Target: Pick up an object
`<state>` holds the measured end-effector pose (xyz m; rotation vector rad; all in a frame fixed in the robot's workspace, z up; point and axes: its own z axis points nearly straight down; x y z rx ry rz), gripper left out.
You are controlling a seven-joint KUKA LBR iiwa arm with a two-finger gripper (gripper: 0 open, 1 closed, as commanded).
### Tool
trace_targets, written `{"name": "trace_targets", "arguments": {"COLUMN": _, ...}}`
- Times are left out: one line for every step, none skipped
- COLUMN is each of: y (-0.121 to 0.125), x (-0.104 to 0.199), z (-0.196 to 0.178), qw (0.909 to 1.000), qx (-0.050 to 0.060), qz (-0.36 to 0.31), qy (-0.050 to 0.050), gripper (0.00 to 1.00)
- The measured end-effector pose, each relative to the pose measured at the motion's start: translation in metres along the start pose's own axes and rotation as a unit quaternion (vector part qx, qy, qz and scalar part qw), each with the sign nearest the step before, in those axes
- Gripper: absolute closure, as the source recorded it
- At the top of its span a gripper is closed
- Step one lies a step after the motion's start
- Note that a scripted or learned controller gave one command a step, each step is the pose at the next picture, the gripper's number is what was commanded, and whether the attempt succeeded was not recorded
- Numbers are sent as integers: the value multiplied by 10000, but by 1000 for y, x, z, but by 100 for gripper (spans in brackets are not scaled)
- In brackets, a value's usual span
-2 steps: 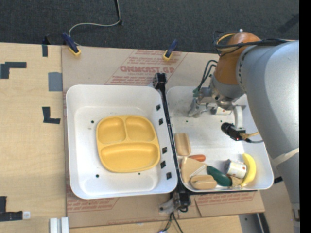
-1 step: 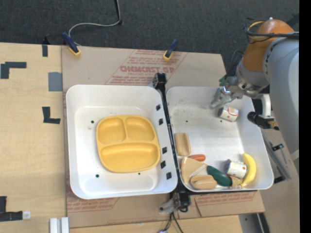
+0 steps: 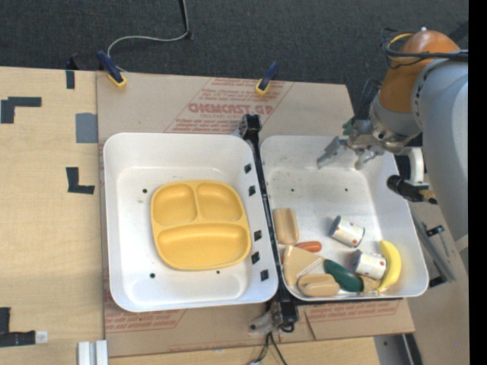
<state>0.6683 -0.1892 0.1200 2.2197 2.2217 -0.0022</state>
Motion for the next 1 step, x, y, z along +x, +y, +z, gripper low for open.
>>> {"name": "trace_targets", "arguments": {"y": -54, "x": 46, "z": 34, "qw": 10000, "qx": -9, "qz": -1, "qy": 1, "gripper": 0}}
